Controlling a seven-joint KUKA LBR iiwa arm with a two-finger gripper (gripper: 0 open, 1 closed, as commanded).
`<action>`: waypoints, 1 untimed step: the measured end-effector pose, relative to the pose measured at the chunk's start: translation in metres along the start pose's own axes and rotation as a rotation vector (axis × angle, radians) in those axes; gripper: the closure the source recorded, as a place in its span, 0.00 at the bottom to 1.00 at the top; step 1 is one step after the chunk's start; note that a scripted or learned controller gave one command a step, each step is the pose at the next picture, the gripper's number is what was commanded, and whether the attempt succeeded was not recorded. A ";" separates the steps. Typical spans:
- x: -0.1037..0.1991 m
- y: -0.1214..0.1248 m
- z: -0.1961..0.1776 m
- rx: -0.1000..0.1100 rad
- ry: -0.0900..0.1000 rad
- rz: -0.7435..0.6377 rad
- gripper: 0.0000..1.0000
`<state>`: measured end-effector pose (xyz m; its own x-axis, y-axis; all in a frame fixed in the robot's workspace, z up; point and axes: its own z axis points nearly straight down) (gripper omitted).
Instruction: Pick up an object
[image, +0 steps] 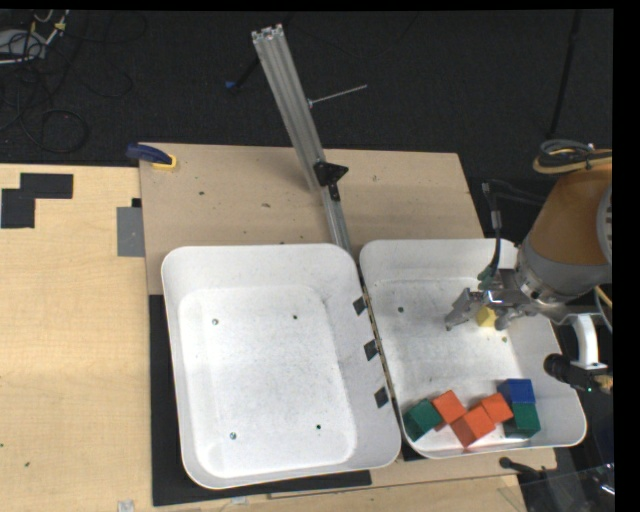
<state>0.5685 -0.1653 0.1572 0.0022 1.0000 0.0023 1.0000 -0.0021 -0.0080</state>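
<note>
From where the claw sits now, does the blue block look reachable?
Probably yes: the blue block lies uncovered atop the pile in the right bin, nearer the camera than the claw, with open floor between.

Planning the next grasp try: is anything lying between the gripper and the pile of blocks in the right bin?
Nothing visible: bare bin floor separates the gripper from the blocks piled at the near edge. A small yellow piece sits at the gripper.

2 white bins, orange blocks, green blocks, blue block, yellow block, orange-banded grey arm
</note>
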 end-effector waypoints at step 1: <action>-0.003 -0.007 0.046 0.001 0.000 0.000 0.00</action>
<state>0.5617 -0.1679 0.1112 0.0019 1.0000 0.0023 1.0000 -0.0019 -0.0086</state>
